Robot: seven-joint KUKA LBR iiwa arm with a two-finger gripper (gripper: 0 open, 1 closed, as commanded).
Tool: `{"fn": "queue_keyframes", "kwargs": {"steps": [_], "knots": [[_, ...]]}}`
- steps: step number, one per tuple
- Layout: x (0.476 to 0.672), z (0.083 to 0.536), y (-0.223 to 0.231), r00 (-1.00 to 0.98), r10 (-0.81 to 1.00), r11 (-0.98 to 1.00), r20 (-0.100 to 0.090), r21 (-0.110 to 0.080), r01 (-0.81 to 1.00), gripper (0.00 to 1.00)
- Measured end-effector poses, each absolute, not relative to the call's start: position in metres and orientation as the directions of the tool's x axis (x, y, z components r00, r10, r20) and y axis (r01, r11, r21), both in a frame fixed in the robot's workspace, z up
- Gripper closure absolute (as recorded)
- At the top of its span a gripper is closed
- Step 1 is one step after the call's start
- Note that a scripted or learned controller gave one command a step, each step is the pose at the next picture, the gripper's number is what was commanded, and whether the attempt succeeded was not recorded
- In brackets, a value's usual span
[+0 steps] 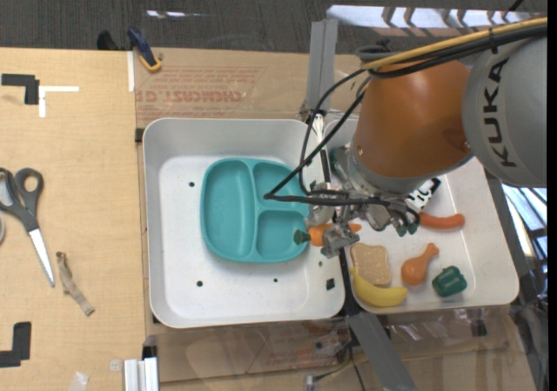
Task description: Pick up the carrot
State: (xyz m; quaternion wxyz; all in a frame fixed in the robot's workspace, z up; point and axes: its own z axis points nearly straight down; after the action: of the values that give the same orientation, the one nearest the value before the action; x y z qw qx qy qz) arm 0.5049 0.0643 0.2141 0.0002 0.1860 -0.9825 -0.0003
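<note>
A light wooden bench [70,206] carries scissors [26,215] and two shallow white bins, the left bin [174,293] holding a teal divided tray [239,211], with dark floor beyond. The gripper [335,237] hangs over the wall between the bins; how its fingers stand cannot be told. The carrot [318,234] lies right at the gripper, against the tray's edge.

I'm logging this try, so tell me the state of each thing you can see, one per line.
Carrot: at the gripper, by the teal tray's right edge; grip unclear.
Teal tray: flat in the left bin, compartments bare.
Banana: lying in the right bin.
Bread slice: lying against the banana.
Green pepper: resting untouched.
Scissors: closed, on the bench.
</note>
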Motion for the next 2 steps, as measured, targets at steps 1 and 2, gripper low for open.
{"fn": "queue_keyframes", "kwargs": {"steps": [1,2], "knots": [[0.537,0.282,0.118,-0.827,-0.562,0.827,-0.004,0.000,-0.562,1.00],[0.487,0.237,0.091,-0.549,-0.836,0.549,0.000,0.001,-0.836,1.00]]}}
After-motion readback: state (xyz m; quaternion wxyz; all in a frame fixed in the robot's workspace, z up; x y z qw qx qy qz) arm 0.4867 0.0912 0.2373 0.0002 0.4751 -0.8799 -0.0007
